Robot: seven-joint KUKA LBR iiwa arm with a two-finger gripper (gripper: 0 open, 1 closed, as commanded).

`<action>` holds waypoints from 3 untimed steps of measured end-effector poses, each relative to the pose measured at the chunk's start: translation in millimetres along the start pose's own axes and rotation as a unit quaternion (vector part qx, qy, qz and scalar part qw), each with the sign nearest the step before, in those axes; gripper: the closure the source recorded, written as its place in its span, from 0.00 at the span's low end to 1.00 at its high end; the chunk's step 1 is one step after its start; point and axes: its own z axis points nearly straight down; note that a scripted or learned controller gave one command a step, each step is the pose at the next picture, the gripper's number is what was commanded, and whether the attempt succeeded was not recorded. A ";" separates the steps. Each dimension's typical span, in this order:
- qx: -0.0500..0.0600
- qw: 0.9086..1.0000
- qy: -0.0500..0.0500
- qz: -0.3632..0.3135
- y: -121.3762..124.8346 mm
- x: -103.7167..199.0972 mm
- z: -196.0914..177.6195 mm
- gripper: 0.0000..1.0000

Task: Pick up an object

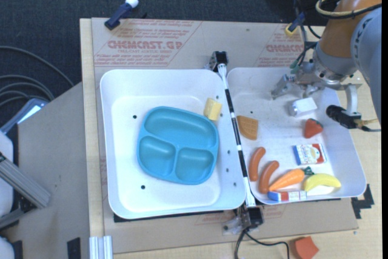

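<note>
My gripper (295, 89) hangs over the far part of the right bin (354, 158), its fingers spread and nothing between them. Just below it lies a small white block (301, 107). A red piece (313, 128) sits to the right of that, and a brown toast-like slice (247, 126) lies by the bin's left wall. Nearer the front are two orange-red sausages (262, 165), a carrot (288, 179), a yellow banana (321, 182) and a small printed carton (309, 153).
The left bin (115, 130) holds a blue divided plate (177, 144) and a yellow block (212, 108) at its far right. A blue-and-white tool (121, 12) lies on the cardboard behind the bins. An orange block (305, 247) sits off the bench front.
</note>
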 end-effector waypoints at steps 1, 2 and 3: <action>0.003 1.000 0.009 -0.002 1.8 -30.4 -1.1 0.00; -0.002 1.000 0.001 -0.002 2.0 -35.0 -11.1 1.00; 0.001 1.000 0.005 -0.003 2.2 -31.3 -10.7 0.00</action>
